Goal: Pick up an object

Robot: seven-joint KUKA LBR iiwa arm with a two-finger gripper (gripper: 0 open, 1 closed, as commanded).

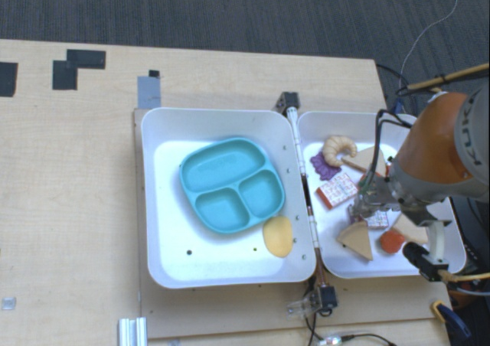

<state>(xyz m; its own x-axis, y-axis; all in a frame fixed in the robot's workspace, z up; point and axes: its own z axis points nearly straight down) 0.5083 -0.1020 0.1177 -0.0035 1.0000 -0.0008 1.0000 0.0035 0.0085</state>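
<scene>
My gripper (pixel 368 213) reaches down into the right bin (pixel 331 260) from the right, under the orange band of the arm. It hangs just above a tan wedge (pixel 357 241) and beside a red-and-white packet (pixel 338 190). A croissant (pixel 338 148) and a purple item (pixel 325 166) lie toward the back of that bin. A red ball (pixel 392 241) sits to the right of the wedge. The arm hides part of the bin's right side.
The left bin (pixel 164 260) holds a blue three-compartment plate (pixel 231 184) and a yellow lemon-like object (pixel 279 236) at its front right. A clamp (pixel 289 101) sits at the back between the bins. Cables run at the bench's front right.
</scene>
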